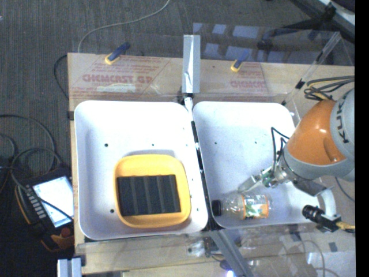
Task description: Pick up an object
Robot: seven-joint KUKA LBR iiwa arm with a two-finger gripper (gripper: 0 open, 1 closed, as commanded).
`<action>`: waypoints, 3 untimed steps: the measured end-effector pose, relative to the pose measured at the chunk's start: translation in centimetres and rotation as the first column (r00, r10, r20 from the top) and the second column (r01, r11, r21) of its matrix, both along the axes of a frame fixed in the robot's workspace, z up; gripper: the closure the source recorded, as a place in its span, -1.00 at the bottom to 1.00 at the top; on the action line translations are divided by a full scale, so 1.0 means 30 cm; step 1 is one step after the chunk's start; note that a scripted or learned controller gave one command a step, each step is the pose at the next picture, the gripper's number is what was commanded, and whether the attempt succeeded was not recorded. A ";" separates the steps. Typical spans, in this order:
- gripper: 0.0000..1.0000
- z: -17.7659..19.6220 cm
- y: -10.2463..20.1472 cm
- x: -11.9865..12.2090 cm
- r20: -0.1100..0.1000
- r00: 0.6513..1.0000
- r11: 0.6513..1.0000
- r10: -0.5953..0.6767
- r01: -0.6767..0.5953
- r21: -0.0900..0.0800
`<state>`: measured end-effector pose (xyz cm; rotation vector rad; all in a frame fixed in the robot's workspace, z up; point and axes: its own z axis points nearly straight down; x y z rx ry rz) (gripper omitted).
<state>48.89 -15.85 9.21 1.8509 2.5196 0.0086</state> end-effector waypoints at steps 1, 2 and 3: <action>-1.00 0.149 -0.089 -0.001 -0.016 0.944 0.944 -0.331 0.331 0.002; -1.00 -0.001 0.184 -0.003 -0.001 0.947 0.947 -0.321 0.321 0.004; -1.00 0.089 -0.101 -0.018 -0.015 0.949 0.949 -0.316 0.316 0.002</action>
